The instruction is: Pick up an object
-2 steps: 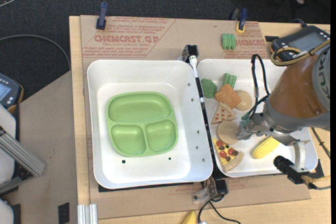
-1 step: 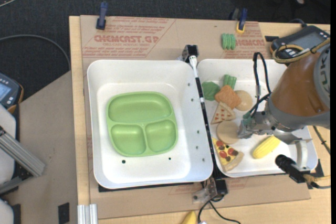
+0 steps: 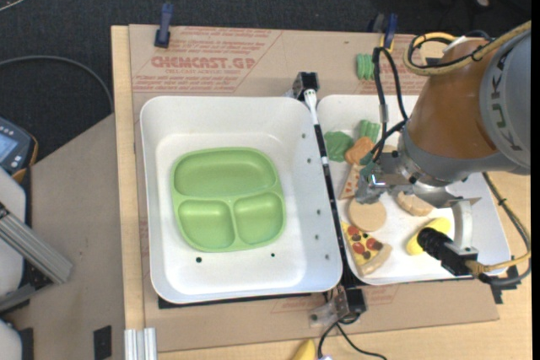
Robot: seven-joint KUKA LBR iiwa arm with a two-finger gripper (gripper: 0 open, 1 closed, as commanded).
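Toy food pieces, among them a pizza slice (image 3: 369,249) and a round cookie (image 3: 368,217), were scattered in the right bin (image 3: 498,244), under the gripper (image 3: 371,181), beside the left bin (image 3: 160,181) with its green divided tray (image 3: 228,198).

You see the arm (image 3: 472,105) as a bulky rounded body, orange band beside grey casing with dark lettering at the right. Black and yellow cables loop over its far side.
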